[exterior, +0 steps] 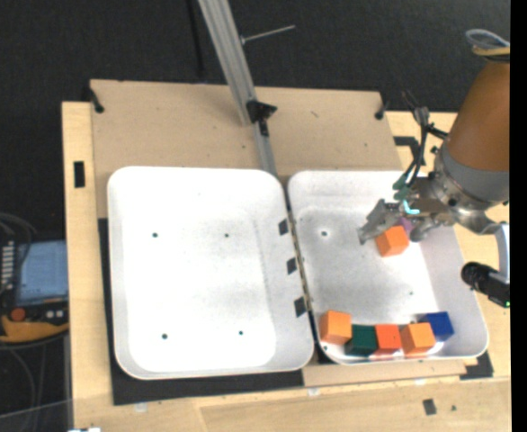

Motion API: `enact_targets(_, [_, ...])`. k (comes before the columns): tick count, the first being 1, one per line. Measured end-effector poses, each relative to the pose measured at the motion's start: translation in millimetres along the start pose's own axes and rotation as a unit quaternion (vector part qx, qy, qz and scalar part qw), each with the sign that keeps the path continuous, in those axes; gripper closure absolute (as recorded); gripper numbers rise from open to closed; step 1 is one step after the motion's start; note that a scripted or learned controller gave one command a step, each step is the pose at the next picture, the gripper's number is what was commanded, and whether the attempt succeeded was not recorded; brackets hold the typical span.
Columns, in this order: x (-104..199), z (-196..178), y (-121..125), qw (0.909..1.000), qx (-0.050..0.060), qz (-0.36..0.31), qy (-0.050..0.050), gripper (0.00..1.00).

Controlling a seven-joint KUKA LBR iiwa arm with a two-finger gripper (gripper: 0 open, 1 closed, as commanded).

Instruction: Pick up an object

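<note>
Orange cube (391, 241): small, held between the fingers of the pincer (391, 230), over the middle of the right bin (335, 196). Five blocks (385, 336) line its near wall; remaining floor open.

One fixed camera watched me from above the worktop (200, 124), looking down at a slant. It stood far enough back to take in both white bins whole: the left bin (200, 273) filled the middle of the frame and the right bin (353, 277) sat toward the lower right. Dark floor showed along the top and the left edge. My arm (484, 124) came in at the right edge, cut off by the frame at the upper right.
</note>
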State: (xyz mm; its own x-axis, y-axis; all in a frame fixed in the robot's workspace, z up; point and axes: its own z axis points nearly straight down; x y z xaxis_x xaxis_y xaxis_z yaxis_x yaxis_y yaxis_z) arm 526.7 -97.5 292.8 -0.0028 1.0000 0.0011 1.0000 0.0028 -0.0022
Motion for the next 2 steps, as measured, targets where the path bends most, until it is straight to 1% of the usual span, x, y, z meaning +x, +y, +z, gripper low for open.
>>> enact_targets(1, [0, -2, 1, 1.0, -0.002, 0.001, 0.0, 0.0])
enact_targets(2, [3, 60, 1, 1.0, 0.002, 0.002, -0.001, 0.0])
